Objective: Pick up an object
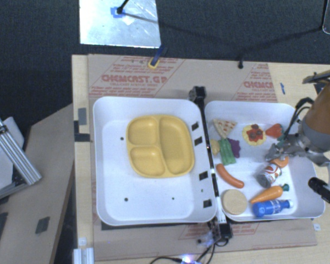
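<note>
Left bin (107, 147): holds one yellow divided tray (159, 146), three compartments, lying flat near the bin's middle. Nothing sits in the compartments.

Right bin (247, 114): toy food, nine pieces counted. Along the left side, one pizza slice (224, 127), one green vegetable (226, 150) with one purple piece (234, 146) just beside it, one sausage (230, 176), and one round tan cookie (234, 201) at the near corner. Further right, one plate of spaghetti (253, 134), one small can (269, 174) lying tilted, one carrot (267, 193), one blue bottle (271, 207) on its side along the near wall. One red piece (274, 130) by the far wall.

Gripper (279, 153): reaching in from the right, low over the can, close above it. Whether it is open or holds anything: cannot tell.
</note>
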Motion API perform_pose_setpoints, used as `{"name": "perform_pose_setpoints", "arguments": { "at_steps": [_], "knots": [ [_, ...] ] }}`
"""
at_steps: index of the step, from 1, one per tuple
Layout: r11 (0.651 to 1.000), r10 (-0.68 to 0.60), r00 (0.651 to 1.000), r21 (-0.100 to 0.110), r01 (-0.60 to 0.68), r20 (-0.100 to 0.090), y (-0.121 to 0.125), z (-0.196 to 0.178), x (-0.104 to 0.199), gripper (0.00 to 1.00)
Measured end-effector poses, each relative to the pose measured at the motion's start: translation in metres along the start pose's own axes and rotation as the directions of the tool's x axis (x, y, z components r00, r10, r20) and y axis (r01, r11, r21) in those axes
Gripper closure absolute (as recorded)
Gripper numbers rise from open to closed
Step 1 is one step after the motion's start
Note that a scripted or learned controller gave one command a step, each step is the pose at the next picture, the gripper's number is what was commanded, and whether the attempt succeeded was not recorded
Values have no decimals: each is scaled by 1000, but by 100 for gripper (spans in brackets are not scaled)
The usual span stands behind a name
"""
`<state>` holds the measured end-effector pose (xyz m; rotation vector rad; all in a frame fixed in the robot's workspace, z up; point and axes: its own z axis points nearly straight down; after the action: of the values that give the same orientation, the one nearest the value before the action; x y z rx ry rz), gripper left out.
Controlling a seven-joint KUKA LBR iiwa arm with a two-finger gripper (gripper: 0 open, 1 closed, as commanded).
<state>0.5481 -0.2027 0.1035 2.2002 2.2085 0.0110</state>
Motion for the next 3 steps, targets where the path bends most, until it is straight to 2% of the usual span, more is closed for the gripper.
{"name": "perform_pose_setpoints", "arguments": {
  "at_steps": [1,2,3],
  "knots": [
    [1000,0,1000,16,0,-10,11,-48,-5,100],
    [1000,0,1000,17,0,-10,6,-95,-4,100],
    [1000,0,1000,17,0,-10,8,-122,-5,100]
  ]
}}
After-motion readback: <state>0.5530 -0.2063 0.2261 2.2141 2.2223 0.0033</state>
